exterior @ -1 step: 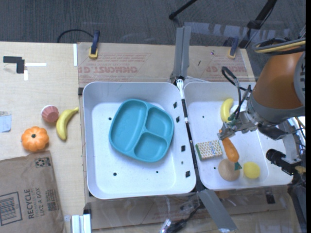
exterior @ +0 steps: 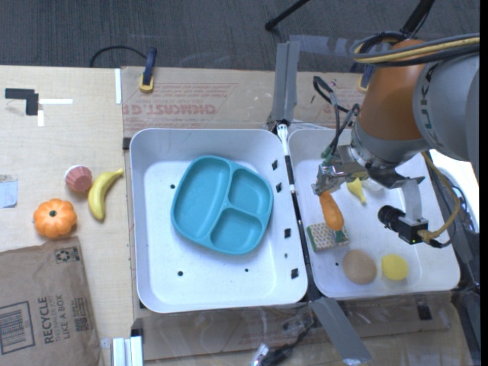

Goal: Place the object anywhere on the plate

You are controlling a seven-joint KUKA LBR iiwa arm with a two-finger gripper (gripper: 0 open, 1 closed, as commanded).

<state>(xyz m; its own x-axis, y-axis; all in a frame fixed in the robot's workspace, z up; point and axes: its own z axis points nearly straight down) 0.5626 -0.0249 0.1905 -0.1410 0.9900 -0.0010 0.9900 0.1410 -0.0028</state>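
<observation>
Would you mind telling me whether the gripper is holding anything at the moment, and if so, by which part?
The two-finger gripper appears shut on the orange carrot-shaped toy, gripping its upper end; the rest hangs down over the right white bin.

- Left bin [exterior: 145,227]: held a blue three-part plate [exterior: 222,203] near the middle, with bare white floor all round it, widest toward the near edge.
- Right bin [exterior: 450,277]: crowded, with a carrot [exterior: 331,210], a checked sponge piece [exterior: 324,237], a tan ball [exterior: 358,267], a yellow ball [exterior: 394,267] and a small yellow piece [exterior: 356,190] lying close together.
- Between the bins: raised rims, touching, barred any low crossing.
- Above the right bin: blocked by the arm and end effector [exterior: 333,181].
</observation>
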